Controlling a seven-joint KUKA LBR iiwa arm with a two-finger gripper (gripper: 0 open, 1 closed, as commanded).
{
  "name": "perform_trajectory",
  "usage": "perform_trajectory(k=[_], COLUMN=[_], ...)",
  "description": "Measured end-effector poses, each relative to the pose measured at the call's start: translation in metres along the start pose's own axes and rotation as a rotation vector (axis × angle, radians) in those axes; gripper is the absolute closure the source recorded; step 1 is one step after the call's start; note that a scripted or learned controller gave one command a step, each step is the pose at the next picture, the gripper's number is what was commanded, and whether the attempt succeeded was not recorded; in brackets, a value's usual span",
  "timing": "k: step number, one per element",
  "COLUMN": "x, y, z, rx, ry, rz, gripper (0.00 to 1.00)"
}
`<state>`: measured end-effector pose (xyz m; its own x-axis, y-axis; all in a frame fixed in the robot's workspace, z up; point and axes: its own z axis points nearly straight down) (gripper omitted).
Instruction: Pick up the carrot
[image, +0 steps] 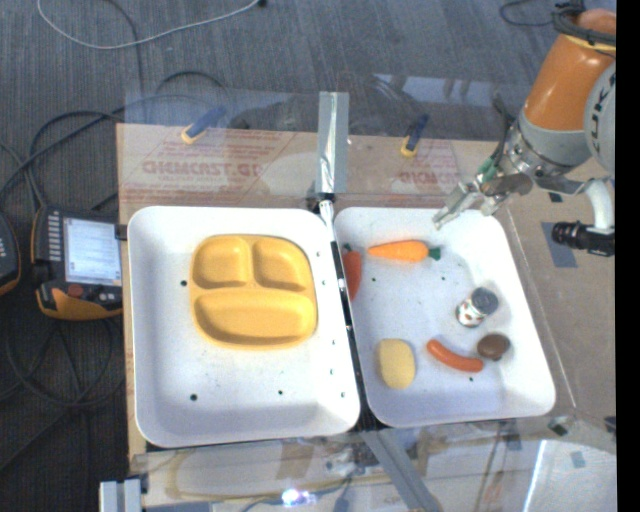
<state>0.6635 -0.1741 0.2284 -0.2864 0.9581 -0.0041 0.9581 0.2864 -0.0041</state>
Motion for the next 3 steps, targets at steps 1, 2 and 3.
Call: perform_trajectory(k=[1,2,3], x=[0.027,0.027,0.118], y=[0.013,0.011,0.023], z=[0.131,0.125,0.045], rx=[-0.002,0.009,-0.003], ry=[0.001,0.004,0.004], rz=[-0.039,-0.040,-0.140], gripper=[0.00,1.00,1.00])
